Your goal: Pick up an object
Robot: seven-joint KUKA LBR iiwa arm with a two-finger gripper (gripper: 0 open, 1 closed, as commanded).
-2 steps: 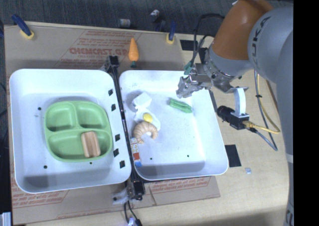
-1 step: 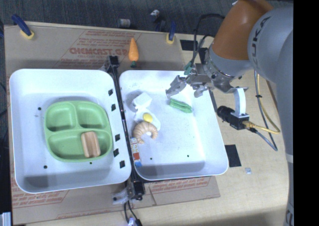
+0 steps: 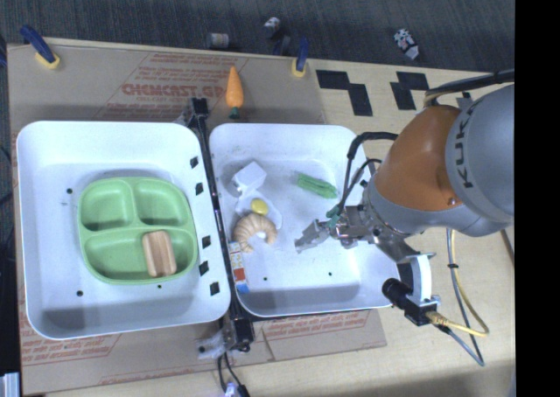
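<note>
The gripper [image 3: 308, 234] hovers low inside the right bin [image 3: 289, 299], its metal fingers spread apart and holding nothing, just right of the croissant [image 3: 254, 228]. Around the croissant lie one small yellow piece [image 3: 259, 206], one white packet [image 3: 248, 178] and one green pod [image 3: 314, 184]. The left bin [image 3: 44, 212] holds one green divided tray [image 3: 131, 212] carrying one tan block [image 3: 158, 253]. Bare floor lies below the croissant toward the near wall.
</note>
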